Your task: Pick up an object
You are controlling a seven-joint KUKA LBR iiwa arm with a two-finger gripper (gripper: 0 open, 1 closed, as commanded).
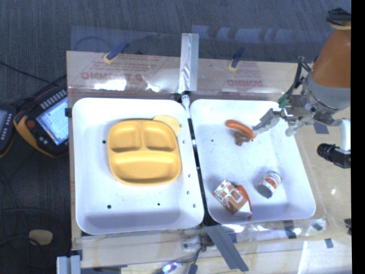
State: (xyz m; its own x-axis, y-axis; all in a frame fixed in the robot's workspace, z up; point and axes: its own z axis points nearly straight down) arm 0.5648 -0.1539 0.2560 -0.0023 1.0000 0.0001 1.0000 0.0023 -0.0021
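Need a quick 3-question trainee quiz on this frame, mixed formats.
1. True or false: the yellow tray lies in the left bin.
2. How many loose items lie in the right bin? A) two B) three C) five
3. Which item lies nearest the gripper: the hot dog, the can or the carton?

Key: 1 true; 2 B; 3 the hot dog.
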